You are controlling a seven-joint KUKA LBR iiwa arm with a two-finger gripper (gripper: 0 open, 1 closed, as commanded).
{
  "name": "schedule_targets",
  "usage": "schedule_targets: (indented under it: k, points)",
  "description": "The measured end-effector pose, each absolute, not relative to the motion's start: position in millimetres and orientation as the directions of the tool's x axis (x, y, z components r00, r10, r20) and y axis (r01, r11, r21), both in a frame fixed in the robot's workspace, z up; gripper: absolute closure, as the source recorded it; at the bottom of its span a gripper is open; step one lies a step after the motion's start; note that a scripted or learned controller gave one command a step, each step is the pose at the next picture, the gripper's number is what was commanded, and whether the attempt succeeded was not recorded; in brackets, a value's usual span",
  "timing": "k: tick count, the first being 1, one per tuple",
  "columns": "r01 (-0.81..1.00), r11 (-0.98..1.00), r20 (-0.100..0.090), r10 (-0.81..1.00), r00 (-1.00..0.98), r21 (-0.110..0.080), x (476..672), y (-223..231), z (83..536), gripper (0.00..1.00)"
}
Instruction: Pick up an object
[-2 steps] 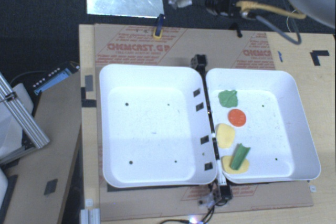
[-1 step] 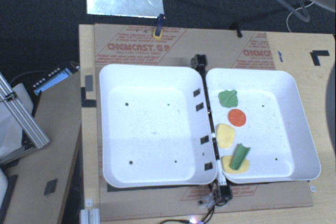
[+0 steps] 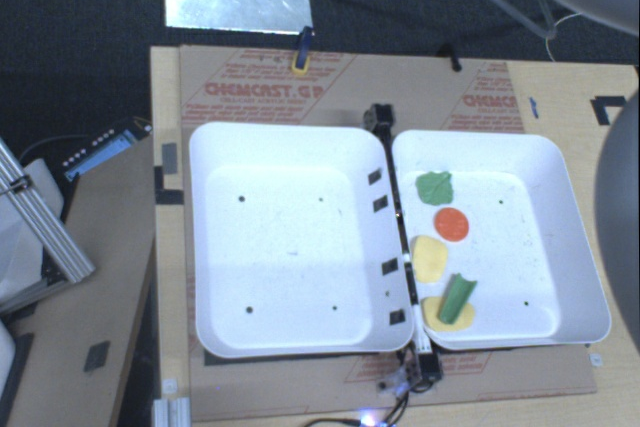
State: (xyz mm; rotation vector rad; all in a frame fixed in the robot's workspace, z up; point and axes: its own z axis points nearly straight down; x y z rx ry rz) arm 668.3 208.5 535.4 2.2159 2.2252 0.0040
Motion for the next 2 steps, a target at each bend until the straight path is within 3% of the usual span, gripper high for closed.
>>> schedule_targets:
  k: [1,2]
  points:
    - [1.0,0.005,0.001,1.0,-0.005,0.002,659.6,234.4,535.2,1.0]
    - [1.0,0.001,0.001,1.0,-0.001,0.001,654.6,226.5,535.2,1.0]
